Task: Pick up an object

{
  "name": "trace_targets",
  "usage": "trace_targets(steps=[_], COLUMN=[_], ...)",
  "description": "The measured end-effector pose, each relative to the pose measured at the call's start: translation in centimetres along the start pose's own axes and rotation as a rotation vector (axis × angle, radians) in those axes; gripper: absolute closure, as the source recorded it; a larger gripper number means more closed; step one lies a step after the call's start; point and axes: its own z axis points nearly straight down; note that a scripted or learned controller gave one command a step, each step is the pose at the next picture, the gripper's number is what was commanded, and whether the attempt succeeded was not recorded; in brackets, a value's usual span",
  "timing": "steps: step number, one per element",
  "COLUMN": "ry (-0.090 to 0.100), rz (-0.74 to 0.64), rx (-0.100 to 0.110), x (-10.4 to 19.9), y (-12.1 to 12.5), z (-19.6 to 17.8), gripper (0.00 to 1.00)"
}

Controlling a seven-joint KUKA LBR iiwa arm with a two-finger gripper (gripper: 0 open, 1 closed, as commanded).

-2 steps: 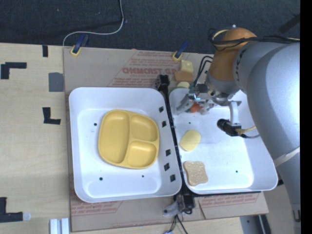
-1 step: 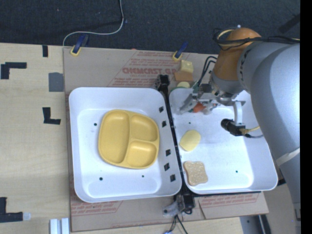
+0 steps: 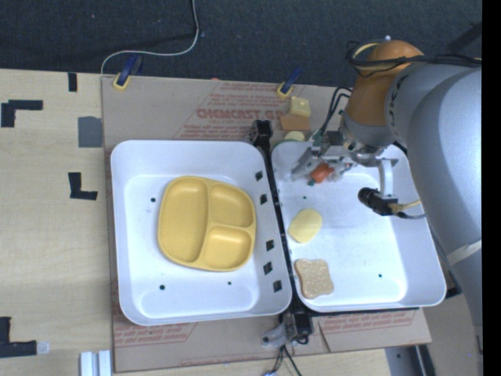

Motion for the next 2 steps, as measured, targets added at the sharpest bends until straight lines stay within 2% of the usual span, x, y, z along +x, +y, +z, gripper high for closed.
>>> trace_targets(steps=[1, 2], ry=[0.002, 0.001], rz=[-0.001, -0.001], rx=[0.007, 0.004], x=[0.1, 0.09], y=[-0.09, -0.05], z=[-0.92, -0.9], gripper=[1.0, 0.0])
